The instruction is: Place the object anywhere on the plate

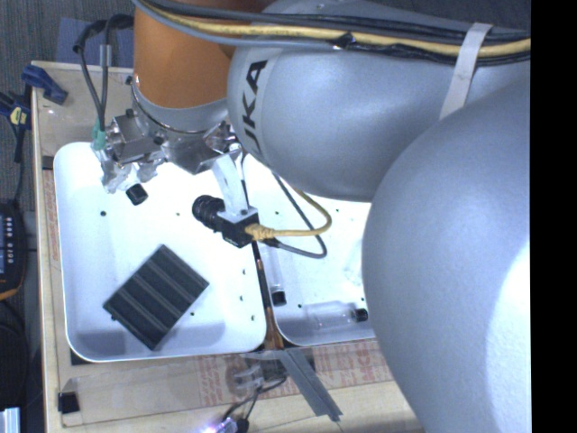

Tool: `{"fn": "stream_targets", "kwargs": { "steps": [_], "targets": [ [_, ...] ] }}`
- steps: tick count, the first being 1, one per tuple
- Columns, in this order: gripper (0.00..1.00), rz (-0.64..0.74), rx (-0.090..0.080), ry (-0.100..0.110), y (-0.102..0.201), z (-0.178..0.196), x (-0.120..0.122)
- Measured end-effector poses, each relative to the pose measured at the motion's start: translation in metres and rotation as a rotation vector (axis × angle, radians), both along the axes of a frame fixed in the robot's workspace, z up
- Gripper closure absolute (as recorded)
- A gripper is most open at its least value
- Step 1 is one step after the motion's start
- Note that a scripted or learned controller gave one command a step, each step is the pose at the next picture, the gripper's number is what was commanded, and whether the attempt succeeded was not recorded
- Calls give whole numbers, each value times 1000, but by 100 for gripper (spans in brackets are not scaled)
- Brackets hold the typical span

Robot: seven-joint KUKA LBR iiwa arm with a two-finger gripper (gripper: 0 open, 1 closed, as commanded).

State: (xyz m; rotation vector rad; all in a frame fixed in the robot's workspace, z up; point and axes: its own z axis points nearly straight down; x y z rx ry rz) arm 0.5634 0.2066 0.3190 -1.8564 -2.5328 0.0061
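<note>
The plate (156, 296) is a dark grey ribbed square lying flat in the front of the left bin (77, 242). My gripper (124, 171) hangs over the far left corner of that bin, well behind the plate. A small black piece (136, 194) sits just under the gripper; whether it is held or lying on the bin floor is unclear. A clear tube-like object (332, 314) with a dark end lies at the front of the right bin (306, 336).
The arm's grey body and orange band (180, 43) cover most of the right bin and the back of the bench. A black camera on a yellow cable (221, 216) hangs off the wrist over the left bin's middle. The divider between the bins (263, 287) runs beside the plate.
</note>
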Motion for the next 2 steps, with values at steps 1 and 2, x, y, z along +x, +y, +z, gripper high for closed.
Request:
{"fn": "stream_targets", "kwargs": {
  "steps": [1,2],
  "targets": [
    [100,116,3,-3,-49,105,-87],
    [100,-246,-1,1,-19,1,-88]
  ]
}}
